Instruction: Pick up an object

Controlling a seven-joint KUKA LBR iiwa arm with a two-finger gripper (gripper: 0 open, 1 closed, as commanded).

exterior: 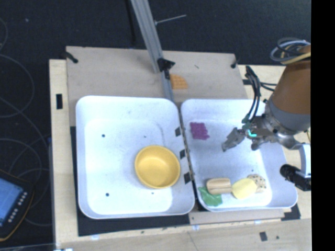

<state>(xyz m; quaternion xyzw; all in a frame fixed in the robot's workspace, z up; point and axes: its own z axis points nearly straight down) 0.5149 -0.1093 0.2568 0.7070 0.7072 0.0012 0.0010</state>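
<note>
robotics lab, plywood bench [120, 69] on dark floor, loose cables [21, 114] trailing left, two white bins [99, 114] side by side, metal camera pole [147, 27], teach pendant [10, 200] at lower left

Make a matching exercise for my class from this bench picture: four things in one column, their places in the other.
Things:
1. round yellow bowl
2. flat purple piece
3. tan wooden block
4. small orange piece

Places:
A. right bin, front edge
B. bench board behind the bins
C. left bin
D. right bin, back left

Pairs: 1-C, 2-D, 3-A, 4-B
</note>
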